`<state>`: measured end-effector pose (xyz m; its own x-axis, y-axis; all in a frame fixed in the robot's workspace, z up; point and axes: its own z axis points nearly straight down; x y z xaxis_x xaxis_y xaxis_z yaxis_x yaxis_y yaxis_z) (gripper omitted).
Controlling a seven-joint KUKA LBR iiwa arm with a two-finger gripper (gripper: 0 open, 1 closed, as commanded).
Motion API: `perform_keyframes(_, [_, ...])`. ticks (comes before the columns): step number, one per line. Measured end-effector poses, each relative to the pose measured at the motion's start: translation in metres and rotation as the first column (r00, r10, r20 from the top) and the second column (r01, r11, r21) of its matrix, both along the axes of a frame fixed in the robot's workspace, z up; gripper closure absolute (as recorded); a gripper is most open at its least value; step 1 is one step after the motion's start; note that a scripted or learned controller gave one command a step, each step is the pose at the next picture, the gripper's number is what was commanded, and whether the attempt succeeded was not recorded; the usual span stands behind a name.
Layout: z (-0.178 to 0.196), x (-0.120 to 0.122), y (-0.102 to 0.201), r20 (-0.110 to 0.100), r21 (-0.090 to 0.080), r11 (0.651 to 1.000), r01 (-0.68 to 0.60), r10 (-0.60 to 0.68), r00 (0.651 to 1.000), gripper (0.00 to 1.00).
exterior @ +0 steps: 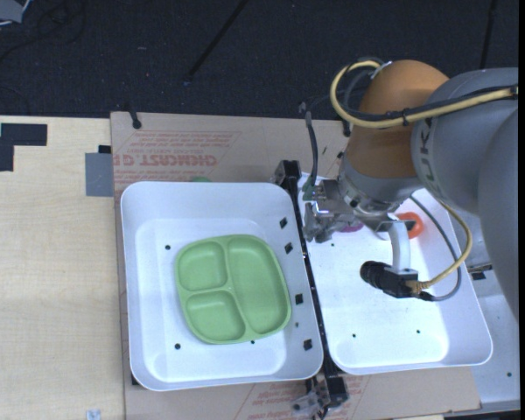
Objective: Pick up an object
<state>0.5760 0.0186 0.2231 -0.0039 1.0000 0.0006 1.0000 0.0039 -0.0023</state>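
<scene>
orange object [411,226] lies in the right bin [420,339], partly hidden by the arm; end effector [328,217] sits low at that bin's upper left, its opening impossible to judge; nothing visibly lifted; grasp remains; green divided plate [232,289] fills the left bin [149,322]
</scene>
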Motion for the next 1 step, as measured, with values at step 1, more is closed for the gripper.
perform_keyframes(1, [0.0106,0.0067,0.052,0.0,0.001,1.0,0.0,0.0,1.0,1.0])
